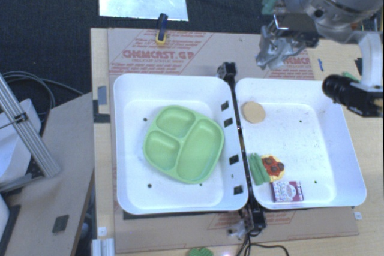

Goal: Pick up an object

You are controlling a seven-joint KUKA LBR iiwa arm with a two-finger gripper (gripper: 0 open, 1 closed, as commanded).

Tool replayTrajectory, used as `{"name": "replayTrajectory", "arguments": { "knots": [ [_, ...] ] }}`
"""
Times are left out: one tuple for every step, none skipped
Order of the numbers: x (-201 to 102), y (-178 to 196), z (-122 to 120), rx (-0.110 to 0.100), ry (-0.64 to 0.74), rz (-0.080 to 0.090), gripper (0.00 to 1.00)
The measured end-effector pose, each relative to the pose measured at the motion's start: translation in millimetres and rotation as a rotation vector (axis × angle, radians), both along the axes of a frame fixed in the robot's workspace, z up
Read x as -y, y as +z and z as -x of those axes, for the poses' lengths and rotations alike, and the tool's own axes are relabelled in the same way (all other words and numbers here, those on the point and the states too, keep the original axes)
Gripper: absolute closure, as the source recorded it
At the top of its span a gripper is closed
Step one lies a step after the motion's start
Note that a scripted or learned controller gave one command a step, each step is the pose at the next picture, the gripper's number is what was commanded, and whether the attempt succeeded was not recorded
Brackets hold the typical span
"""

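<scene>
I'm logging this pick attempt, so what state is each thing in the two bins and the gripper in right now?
Green divided plate: flat, upright, in the left bin.
Tan round cookie: lying flat in the right bin, near the divider.
Green, red and yellow toy: lying flat, untouched.
Red and white packet: lying flat at the near wall.
Gripper: raised above the bench behind the bins, holding nothing.

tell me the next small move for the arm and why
Probably bring the pincer toward the camera and down over the right bin, aiming at the cookie. The pincer hangs above the bench beyond the bin's far rim, holding nothing, and the cookie lies apart in the bin's far left corner, the nearest item, with free space around it.
</scene>
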State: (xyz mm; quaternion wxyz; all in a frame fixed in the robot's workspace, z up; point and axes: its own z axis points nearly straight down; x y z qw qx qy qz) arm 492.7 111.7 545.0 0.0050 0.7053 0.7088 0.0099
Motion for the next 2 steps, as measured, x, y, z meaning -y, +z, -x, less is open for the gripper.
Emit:
{"name": "replayTrajectory", "arguments": {
  "knots": [
    [-1, -10, 0, -0.018, 0.0, 0.006, 0.0],
    [-69, -11, -99, -0.014, 0.005, 0.006, 0.0]
  ]
}}
